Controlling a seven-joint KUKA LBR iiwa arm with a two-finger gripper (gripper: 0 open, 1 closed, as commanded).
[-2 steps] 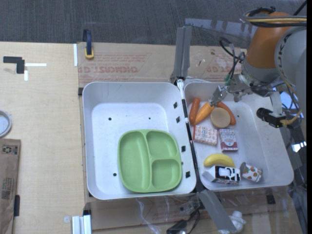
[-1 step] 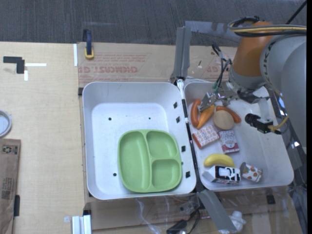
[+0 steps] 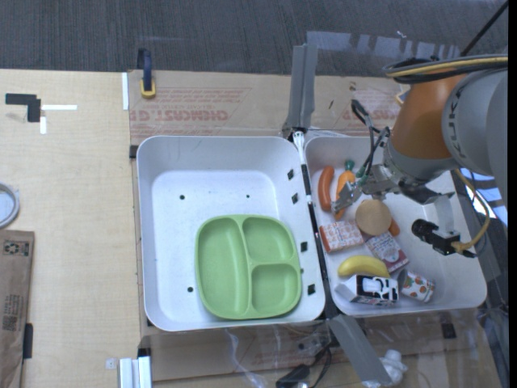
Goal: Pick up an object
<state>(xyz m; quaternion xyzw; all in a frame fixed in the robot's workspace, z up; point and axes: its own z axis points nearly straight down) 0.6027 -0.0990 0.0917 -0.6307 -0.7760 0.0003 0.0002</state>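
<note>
At the near edge of the right bin (image 3: 477, 293) lies a black-and-white carton (image 3: 373, 288), with a small patterned carton (image 3: 417, 285) just to its right, both close against the near wall. Just beyond them a yellow banana (image 3: 361, 265) lies crosswise, and beside it a small pink-and-white packet (image 3: 391, 250). To the left, in the left bin (image 3: 161, 217), a green divided plate (image 3: 248, 267) sits toward the near right corner — three compartments, nothing in them — and the rest of that bin's white floor is bare. Back in the right bin, a red-and-white checked packet (image 3: 339, 235) lies just left of a round tan bun-like object (image 3: 373, 217). Farther still, a red sausage-shaped piece (image 3: 325, 187) lies along the left wall, with a small orange carrot-like piece (image 3: 347, 176) just beside it. The gripper (image 3: 346, 200) reaches in from the right, low over this cluster, its tip between the sausage and the bun; I cannot tell how the jaws stand, and nothing shows clearly between them. Behind it rises the grey arm with its orange band (image 3: 424, 120). On the far left of the worktop (image 3: 73, 176) lies a roll of tape (image 3: 6, 206).
</note>
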